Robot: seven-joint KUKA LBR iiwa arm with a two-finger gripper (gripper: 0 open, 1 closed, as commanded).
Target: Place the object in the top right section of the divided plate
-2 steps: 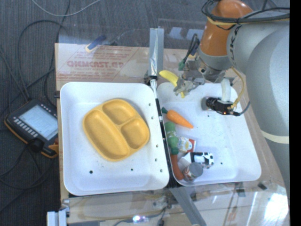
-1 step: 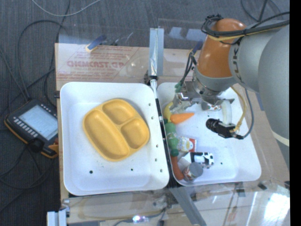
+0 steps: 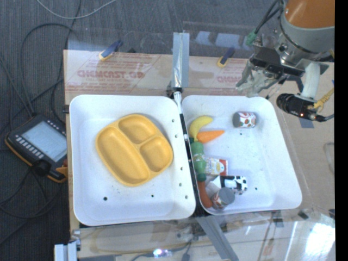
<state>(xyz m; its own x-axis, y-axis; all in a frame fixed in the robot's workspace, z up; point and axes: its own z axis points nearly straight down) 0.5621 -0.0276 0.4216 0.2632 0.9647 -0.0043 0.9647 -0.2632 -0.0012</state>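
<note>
The yellow divided plate (image 3: 135,149) lies in the left bin (image 3: 87,200), its three sections bare. The right bin (image 3: 277,189) holds the toy items: a yellow banana (image 3: 200,124), an orange carrot (image 3: 211,136), a small grey can with a red label (image 3: 245,119), a green bottle (image 3: 198,155), a white and red carton (image 3: 216,166), a black and white piece (image 3: 235,184) and a grey-topped jar (image 3: 222,197). My gripper (image 3: 254,80) hangs above the far rim of the right bin, up and to the right of the can, with nothing seen between its fingers.
A handheld pendant with a screen (image 3: 41,141) lies on the floor left of the bench. Yellow and blue clamps (image 3: 110,49) sit on the back board. A metal post (image 3: 180,58) stands between the bins at the back.
</note>
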